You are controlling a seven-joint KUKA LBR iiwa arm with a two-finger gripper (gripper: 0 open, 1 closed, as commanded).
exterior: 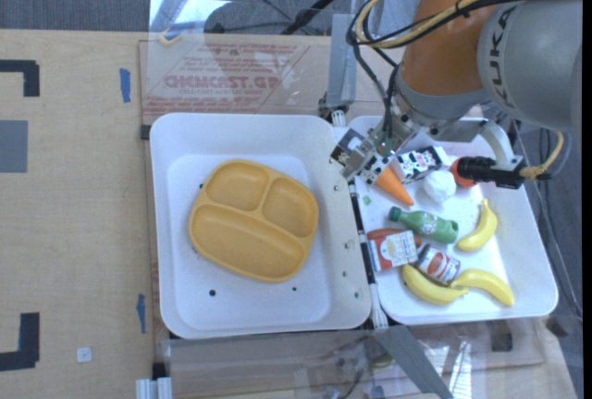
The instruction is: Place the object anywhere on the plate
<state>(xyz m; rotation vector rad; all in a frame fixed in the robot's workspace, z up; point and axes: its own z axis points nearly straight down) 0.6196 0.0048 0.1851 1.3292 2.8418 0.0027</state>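
A yellow plate [254, 219] with three compartments lies in the left white bin [176, 295]. My gripper [363, 156] hangs low at the upper left corner of the right bin [532, 295], just over the divide between the bins. An orange toy carrot [396, 185] lies right beside it, and a black-and-white milk carton [421, 162] sits just past that. Whether the gripper has anything in it is hidden by its own body.
The right bin also holds a green bottle [424, 223], a white lump [438, 185], a red-tipped item [465, 170], a red packet [396, 249], a small can [438, 266] and two bananas [478, 227] [455, 286]. The arm [481, 27] covers the bin's far side.
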